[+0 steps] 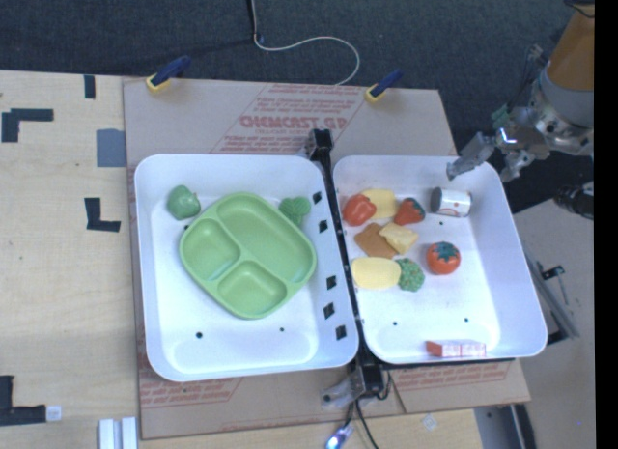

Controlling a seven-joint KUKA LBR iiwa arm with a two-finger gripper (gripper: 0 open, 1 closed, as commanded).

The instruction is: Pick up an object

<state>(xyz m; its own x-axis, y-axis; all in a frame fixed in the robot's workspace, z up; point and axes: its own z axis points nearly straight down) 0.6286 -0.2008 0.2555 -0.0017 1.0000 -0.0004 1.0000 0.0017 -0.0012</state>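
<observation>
The right bin (512, 273) holds a cluster of toy foods: a red pepper (358, 210), a yellow piece (380, 202), a strawberry (409, 211), a brown slab (373, 240), a yellow wedge (398, 238), a tomato (443, 258), a yellow lemon shape (375, 272) and a broccoli (411, 275). A silver can (450, 202) lies on its side near the bin's back wall. My gripper (470, 164) hangs over the back right rim, just above and behind the can, with nothing seen in it.
A red and white packet (456, 348) lies at the right bin's front edge. The left bin (154, 322) carries a green divided plate (248, 254) and two small green toys (182, 203) (295, 210). A black divider (333, 244) separates the bins.
</observation>
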